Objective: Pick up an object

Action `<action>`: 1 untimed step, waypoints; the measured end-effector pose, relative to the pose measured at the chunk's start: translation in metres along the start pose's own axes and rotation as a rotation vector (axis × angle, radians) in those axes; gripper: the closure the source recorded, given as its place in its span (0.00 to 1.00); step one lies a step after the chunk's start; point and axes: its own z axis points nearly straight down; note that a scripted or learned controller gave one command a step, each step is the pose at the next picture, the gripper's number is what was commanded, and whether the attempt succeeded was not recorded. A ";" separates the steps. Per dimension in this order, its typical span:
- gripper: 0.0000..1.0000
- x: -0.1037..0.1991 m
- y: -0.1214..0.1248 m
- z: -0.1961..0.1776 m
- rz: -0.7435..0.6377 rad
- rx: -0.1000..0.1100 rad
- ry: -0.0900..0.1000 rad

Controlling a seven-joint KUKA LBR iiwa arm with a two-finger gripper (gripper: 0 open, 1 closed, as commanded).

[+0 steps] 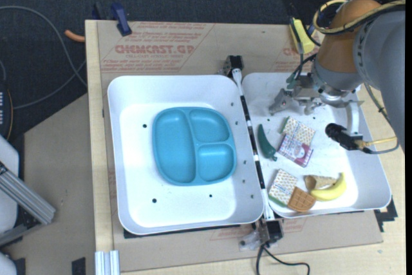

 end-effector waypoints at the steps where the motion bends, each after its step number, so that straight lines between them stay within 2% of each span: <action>1: 0.00 0.029 -0.049 0.011 0.001 0.003 0.002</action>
